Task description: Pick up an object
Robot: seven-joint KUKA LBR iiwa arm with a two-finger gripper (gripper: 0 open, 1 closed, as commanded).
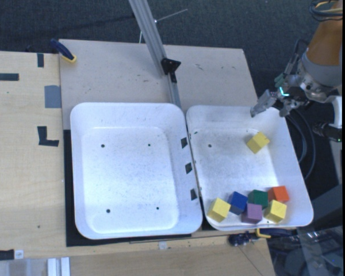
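A lone yellow cube [257,142] lies in the upper part of the right bin [218,119]. Several cubes crowd that bin's near right corner: yellow [219,209], blue [238,202], green [257,198], purple [253,212], orange [279,194] and another yellow [276,211]. My gripper [274,104] hangs over the bin's far right rim, up and to the right of the lone yellow cube and apart from it. Its fingers are open with nothing between them.
The left bin [126,171] sits beside the right one. A slanted metal pole [152,33] runs down to the gap between the bins. Cables [302,137] hang at the right of the bench.
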